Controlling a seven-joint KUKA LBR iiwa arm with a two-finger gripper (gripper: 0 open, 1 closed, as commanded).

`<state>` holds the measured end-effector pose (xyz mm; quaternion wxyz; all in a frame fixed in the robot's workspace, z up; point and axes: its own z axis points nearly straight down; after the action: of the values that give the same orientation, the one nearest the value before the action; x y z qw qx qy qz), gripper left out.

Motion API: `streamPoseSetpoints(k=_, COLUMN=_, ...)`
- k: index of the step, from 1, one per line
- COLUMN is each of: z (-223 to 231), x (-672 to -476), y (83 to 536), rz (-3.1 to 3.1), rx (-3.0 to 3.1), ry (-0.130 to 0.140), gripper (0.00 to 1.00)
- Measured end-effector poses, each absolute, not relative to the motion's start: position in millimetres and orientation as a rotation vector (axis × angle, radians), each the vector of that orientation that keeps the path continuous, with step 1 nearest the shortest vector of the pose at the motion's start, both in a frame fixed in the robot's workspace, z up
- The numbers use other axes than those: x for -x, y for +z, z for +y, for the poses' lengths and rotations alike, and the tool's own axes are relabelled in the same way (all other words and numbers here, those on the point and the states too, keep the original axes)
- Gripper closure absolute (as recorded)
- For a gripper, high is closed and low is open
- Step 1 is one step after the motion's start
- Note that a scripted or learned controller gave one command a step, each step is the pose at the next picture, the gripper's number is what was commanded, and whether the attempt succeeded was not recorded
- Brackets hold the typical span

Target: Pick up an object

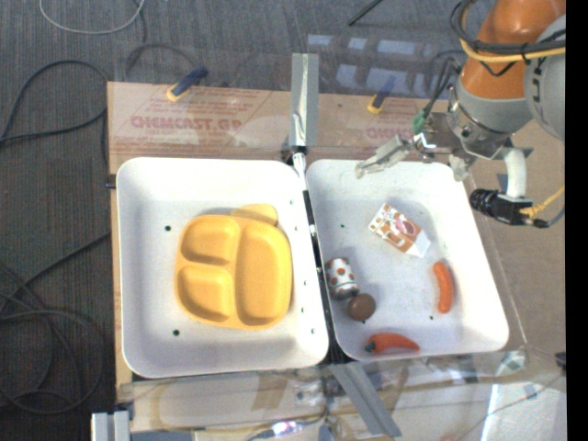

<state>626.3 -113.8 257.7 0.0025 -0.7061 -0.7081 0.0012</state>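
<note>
The right bin [478, 274] holds a white and red snack packet [398, 229], a small spotted can [341, 276] lying on its side, and a brown ball [361, 307] touching the can. An orange sausage-shaped piece [444, 286] lies near the right wall. A red pepper-like piece [393, 343] rests at the front wall. My gripper [418, 159] hangs over the bin's back edge, above and behind the packet. It is open, with nothing between its spread fingers [378, 160].
The left bin [147, 246] holds a yellow divided tray [234, 269] with a small yellow piece [258, 213] behind it. A metal divider [301, 108] runs between the bins. Cables lie on the floor at the left.
</note>
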Motion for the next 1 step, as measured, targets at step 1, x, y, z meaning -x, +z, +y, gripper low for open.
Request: streamPoseSetpoints(k=1, z=-146.5, x=-612.0, y=149.7, rz=-2.326, rx=2.106, ry=0.005, gripper=0.0)
